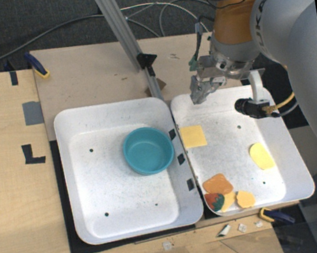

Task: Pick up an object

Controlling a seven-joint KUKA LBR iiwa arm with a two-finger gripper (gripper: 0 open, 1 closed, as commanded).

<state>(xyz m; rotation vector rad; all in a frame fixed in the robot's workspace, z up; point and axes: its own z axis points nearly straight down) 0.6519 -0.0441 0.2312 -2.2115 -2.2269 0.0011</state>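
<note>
The setting is a robotics lab test cell. Evidence: a plywood bench [96, 73] carries two white bins [75, 166] on a black mat, with black tape marks [29, 154] at the left. An industrial arm [285, 19] with exposed cables [147, 14] reaches in from the right. A grey metal strut [122, 30] rises behind the bins. Spring clamps [37, 64] grip the board edges. The bins hold toy items, including a teal bowl [148, 149] and yellow foam pieces [193, 136].
</note>
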